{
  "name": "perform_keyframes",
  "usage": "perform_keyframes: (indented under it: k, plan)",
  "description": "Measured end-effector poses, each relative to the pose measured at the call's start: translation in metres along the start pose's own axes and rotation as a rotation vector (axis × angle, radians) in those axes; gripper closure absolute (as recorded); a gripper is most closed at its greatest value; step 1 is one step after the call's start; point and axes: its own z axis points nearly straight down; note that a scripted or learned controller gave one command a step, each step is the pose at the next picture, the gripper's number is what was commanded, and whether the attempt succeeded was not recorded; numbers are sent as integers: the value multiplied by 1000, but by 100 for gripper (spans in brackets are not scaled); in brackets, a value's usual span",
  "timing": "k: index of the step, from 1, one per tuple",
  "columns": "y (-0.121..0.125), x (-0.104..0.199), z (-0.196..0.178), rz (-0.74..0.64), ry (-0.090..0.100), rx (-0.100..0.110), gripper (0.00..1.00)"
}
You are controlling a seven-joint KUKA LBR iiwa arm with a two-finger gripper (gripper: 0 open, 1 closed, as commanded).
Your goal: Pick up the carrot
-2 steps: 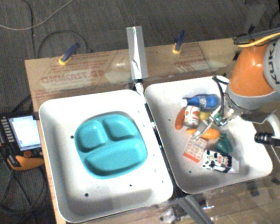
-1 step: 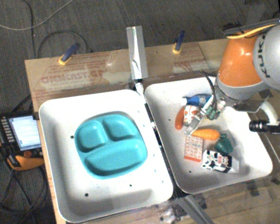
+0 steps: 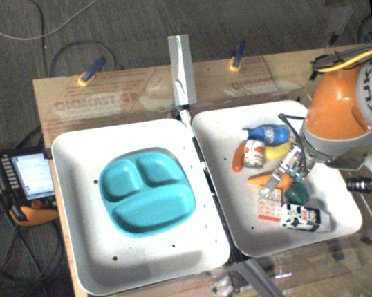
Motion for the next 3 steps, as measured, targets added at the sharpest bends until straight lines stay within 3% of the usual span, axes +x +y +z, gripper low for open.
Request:
perform_keyframes:
  k: [1, 2, 3]
  plan:
    - [3, 0, -12, -2, -1, -5, 100]
    - [27, 53, -76, -34, 21, 23, 100]
    - [35, 64, -3, 127, 21, 27, 100]
